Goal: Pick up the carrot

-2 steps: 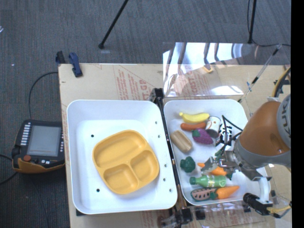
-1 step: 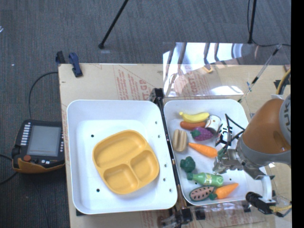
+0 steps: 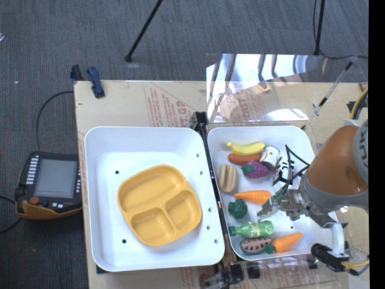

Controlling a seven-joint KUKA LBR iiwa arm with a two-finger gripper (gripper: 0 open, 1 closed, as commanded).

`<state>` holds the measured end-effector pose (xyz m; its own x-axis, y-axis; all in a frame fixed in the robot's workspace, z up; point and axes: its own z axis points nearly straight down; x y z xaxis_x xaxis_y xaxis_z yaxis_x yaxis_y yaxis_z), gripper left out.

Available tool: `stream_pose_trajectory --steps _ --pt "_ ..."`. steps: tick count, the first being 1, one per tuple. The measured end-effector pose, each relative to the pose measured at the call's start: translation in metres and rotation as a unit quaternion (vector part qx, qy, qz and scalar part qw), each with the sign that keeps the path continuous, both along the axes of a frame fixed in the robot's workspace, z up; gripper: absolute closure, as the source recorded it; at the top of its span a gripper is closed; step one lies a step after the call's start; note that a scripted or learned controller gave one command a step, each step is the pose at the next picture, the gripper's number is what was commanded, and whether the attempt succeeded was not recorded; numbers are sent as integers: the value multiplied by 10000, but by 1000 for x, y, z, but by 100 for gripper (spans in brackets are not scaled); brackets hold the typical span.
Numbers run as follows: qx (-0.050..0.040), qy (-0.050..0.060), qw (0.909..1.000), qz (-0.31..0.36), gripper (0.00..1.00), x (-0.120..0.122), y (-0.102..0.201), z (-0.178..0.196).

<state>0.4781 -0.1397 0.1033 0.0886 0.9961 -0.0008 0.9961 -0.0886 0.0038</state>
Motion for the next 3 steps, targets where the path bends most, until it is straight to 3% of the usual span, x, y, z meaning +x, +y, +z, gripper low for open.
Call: stream_pose_trajectory --steps 1,2,3 --pt "23 44 9983 -588 0 68 5 -16" --pt "47 94 9981 -601 100 66 5 -9" --pt "18 41 9834 -1813 100 101 72 84"
